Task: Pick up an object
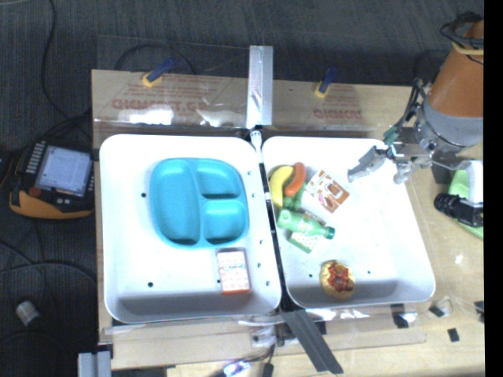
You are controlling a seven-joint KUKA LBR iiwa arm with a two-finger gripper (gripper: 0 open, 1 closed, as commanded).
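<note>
My gripper (381, 171) hangs over the upper right part of the right bin (393, 242), its two fingers spread and nothing between them, so it is open. To its left lies a white and orange carton (326, 192). Further left a yellow banana (278, 181) and an orange sausage-shaped toy (295, 177) rest against the bin's left wall. A green bottle (306, 225) lies just below them. A round yellow and red item (338, 279) sits near the bin's front.
The left bin (130, 234) holds a blue divided tray (200, 200) and a small white and red box (233, 271). A metal divider (260, 85) stands behind the bins. Green and black items (464, 195) lie on the bench at the right.
</note>
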